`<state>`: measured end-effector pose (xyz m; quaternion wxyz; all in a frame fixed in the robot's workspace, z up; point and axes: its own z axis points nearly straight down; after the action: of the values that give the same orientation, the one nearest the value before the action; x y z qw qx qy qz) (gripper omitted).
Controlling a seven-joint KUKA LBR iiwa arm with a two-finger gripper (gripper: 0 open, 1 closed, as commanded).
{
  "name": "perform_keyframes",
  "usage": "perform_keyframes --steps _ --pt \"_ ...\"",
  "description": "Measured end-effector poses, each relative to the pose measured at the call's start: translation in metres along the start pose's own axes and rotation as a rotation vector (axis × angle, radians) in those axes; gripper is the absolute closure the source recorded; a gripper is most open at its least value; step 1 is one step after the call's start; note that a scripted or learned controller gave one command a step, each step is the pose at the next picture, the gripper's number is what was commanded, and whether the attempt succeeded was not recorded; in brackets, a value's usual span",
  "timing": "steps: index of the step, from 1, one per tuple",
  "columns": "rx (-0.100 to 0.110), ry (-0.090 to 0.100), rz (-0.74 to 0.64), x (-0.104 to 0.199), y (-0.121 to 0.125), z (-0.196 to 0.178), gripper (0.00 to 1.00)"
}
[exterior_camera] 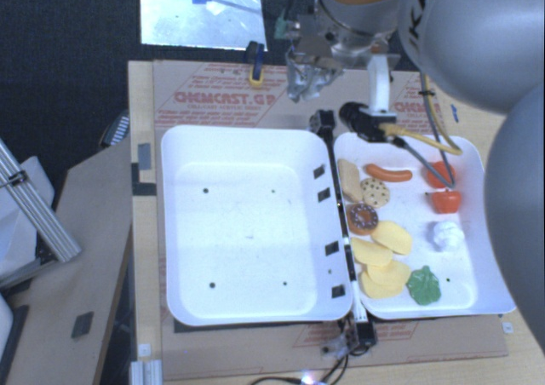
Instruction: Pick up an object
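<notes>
Main risk from here: the candidate objs sit packed in the right bin [477, 281], so a descent could land between two pieces or shove one aside w/o catching it. The donut [363, 218] touches the cookie [375, 193] and the yellow slices [385, 257], which overlap each other and lie flat, so prob. hard to get fingers under. The sausage [388, 174] lies near the far wall, where a finger could strike the rim. The tomato [444, 199], the white lump [445, 234] and the green piece [423, 285] stand more apart and look like safer picks. A second hazard is the divider where the bins meet; the tan piece [349, 179] lies right against it. The left bin [179, 230] holds nothing to pick. As for pose, the arm comes in from the right, orange band up top, wrist pointing down, w/ the gripper [304, 85] hanging over the cardboard on the bench [102, 204] beyond the bins' far edge, well above and away from the objs, nothing between its fingers. The tips are blurred against the metal there, so I can't tell if they are spread or pressed together. The pick isn't begun yet; the arm needs to travel toward the right bin and drop.
</notes>
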<state>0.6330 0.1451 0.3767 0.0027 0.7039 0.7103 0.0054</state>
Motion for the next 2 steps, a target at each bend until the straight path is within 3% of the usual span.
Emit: perform_keyframes --steps 1,2 --pt "-0.005 -0.001 0.004 -0.004 0.038 -0.118 1.0" --pt "0.004 -0.004 0.004 -0.011 0.037 -0.161 1.0"
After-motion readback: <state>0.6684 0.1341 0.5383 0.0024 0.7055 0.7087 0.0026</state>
